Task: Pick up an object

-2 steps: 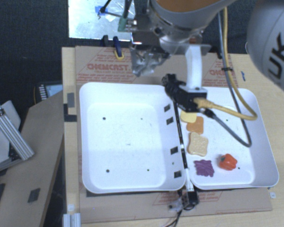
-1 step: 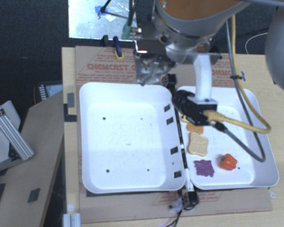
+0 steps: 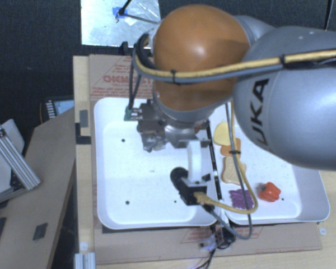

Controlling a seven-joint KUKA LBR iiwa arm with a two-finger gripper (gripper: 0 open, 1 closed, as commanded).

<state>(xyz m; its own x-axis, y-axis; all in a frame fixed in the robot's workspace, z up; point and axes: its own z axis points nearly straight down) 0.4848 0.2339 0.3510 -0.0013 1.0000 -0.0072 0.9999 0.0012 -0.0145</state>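
Closest to you is the robot's grey arm [image 3: 302,111]. It comes in from the right side of the view, and its round orange band [image 3: 199,49] looks very big in the middle. Under the band you see the claw [image 3: 151,133], a dark metal lump that points down. It is over the left-hand bin [image 3: 103,167], in the far part, close to where the two bins meet. You cannot tell if the claw is apart or together, because the arm hides much of it. You also cannot tell if it touches the bin floor. The white floor around it has a few tiny dark dots [image 3: 123,140].

The things to pick up all lie in the right-hand bin [image 3: 319,206], apart from the claw. A yellow piece [image 3: 221,133] lies at the far side, partly tucked behind the arm. A small orange piece [image 3: 233,149] sits right against its near end. A tan slice [image 3: 233,171] comes next, closer to you. A purple bunch [image 3: 241,198] lies near the front wall of the bin. A red-orange pepper [image 3: 270,191] sits just beside the purple bunch, on the right side of the view. Thin cables from the arm hang across the yellow piece, the tan slice and the purple bunch.

Both bins rest on a brown cardboard sheet [image 3: 109,77] with red print, and that lies on the pale worktop [image 3: 84,206]. Past the far edge of the worktop you see a shiny silver sheet [image 3: 120,13] on the dark ground.
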